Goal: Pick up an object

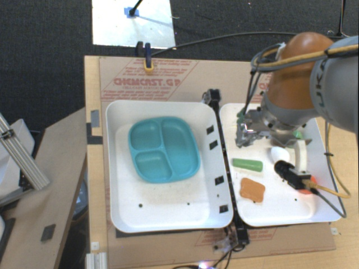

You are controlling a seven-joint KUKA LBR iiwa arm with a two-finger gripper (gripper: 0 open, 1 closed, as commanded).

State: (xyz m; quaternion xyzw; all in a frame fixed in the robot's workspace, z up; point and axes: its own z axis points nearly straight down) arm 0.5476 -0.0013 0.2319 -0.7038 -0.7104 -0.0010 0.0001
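My gripper [245,137] hangs over the upper left part of the right bin [269,217], under the grey arm with its orange band. Just below it a green stick [247,163] lies flat on the bin floor, apart from the gripper. An orange chunk [252,189] rests lower down, near the bin's middle. A small white rounded object [277,152] lies to the right of the green stick, partly covered by the arm. Nothing shows between the gripper's tips.
The left bin [120,206] holds a teal divided plate [164,148]. A black divider with clips [220,150] runs between the two bins. A bit of red [307,190] peeks out at the right bin's lower right. The bins rest on a cardboard sheet [162,77].
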